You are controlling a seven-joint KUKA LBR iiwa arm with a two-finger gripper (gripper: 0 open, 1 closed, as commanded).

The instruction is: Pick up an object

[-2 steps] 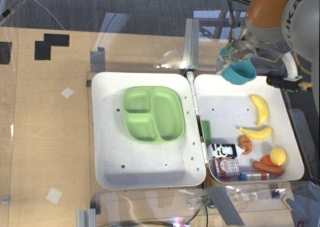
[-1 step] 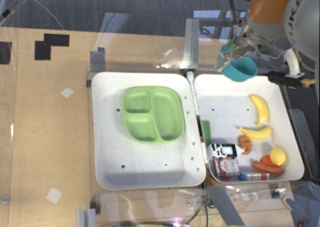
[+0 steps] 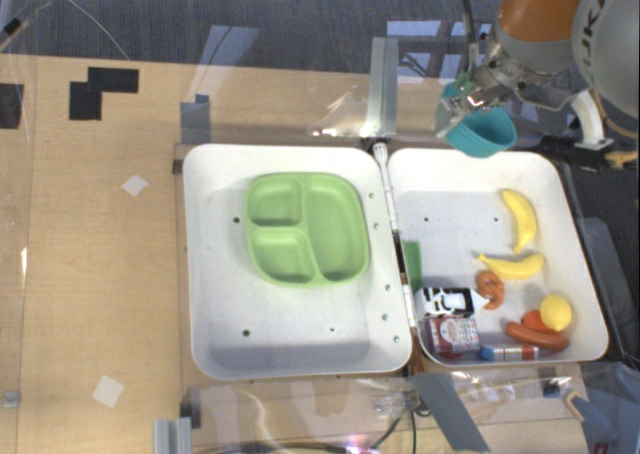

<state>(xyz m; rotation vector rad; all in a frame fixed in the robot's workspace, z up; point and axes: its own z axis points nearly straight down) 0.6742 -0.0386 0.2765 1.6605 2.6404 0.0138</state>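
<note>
A teal cup (image 3: 483, 132) hangs tilted above the back edge of the right bin (image 3: 455, 197). My gripper (image 3: 468, 99) is shut on its rim, and the fingers are partly hidden by the wrist. The grey arm with its orange band reaches in from the upper right. Lying in the right bin are two yellow bananas (image 3: 519, 219) (image 3: 512, 265), a lemon (image 3: 556, 312), a red sausage (image 3: 535, 334), a small orange piece (image 3: 490, 288) and a dark red packet (image 3: 451, 330).
A green divided plate (image 3: 305, 229) lies in the left bin (image 3: 215, 322). A narrow green item (image 3: 412, 264) lies by the ridge between the bins. A metal post (image 3: 384, 82) stands behind the bins, and cables run at the upper right.
</note>
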